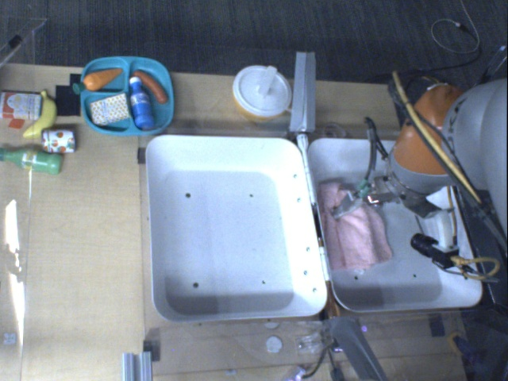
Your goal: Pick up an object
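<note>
Over the right bin (444, 292), the gripper (349, 205) hangs low above a pink cloth (357, 240) lying at the bin's left side. Its closure cannot be told. Judged step: reaching to grasp; next, pinch a fold and lift straight up.

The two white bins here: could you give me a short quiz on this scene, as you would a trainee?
1. True or false: the pink cloth lies in the right bin.
2. Where is the gripper? A. over the pink cloth; B. over the left bin; C. beside the blue tray.
3. Which fruit lies at the bench's far left?

Key
1. True.
2. A.
3. The banana.
</note>
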`<state>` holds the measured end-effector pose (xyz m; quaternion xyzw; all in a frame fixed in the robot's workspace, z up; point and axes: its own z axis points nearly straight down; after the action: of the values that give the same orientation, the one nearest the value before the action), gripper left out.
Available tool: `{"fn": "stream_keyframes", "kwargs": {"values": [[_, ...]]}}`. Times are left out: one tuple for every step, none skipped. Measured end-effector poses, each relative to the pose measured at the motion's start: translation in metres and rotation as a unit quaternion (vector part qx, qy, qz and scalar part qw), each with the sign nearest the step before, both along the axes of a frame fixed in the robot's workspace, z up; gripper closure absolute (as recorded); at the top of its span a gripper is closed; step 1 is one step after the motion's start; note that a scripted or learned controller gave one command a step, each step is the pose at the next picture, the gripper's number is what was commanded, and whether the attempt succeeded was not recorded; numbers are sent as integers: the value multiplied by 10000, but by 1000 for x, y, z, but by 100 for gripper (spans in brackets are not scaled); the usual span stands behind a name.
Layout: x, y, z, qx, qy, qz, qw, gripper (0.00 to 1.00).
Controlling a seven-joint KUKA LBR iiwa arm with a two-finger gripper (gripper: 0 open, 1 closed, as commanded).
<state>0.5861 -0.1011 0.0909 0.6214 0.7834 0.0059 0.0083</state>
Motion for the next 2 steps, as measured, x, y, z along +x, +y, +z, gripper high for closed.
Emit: {"fn": "stream_keyframes", "kwargs": {"values": [[-55, -17, 71, 8, 98, -383, 9992, 0], [-30, -34, 117, 14, 106, -1376, 9904, 0]]}}
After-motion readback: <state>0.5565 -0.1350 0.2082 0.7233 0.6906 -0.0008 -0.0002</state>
